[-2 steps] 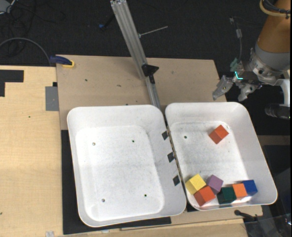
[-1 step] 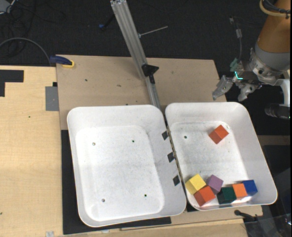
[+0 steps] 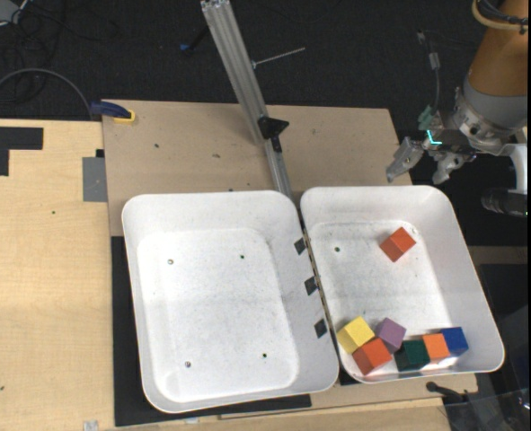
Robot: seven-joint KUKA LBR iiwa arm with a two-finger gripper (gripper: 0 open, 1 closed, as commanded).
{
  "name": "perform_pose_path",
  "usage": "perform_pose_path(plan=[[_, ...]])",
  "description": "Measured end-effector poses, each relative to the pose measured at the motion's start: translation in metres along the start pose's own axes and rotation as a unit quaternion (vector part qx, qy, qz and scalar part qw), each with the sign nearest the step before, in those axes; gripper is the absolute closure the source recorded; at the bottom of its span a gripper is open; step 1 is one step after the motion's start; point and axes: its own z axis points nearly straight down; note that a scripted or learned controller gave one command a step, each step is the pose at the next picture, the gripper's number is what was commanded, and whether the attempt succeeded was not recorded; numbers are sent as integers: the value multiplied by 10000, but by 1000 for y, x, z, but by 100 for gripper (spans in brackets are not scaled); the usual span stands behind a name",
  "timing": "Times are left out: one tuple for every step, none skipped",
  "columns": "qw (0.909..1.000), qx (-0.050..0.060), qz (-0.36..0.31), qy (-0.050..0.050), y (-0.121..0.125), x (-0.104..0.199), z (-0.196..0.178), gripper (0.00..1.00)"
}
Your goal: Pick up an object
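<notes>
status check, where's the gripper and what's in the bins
Gripper open, holding nothing, above right bin's far edge. Lone red block nearest it; other blocks clustered at near wall. Path unobstructed.

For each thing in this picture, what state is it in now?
gripper: jaws open, holding nothing, above the right bin's far edge
lone red block: loose, tilted, apart from the others
six blocks: clustered in the near corner
right bin: holds all blocks
left bin: no blocks

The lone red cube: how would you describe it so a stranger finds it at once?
Look in the right bin, in its upper half. The red cube lies there tilted and alone, apart from the cluster of coloured cubes along the bottom edge.
</notes>
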Motion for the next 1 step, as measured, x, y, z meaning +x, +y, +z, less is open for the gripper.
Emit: perform_pose_path(plan=[[10000,0,-3,0,0,0,0,0]])
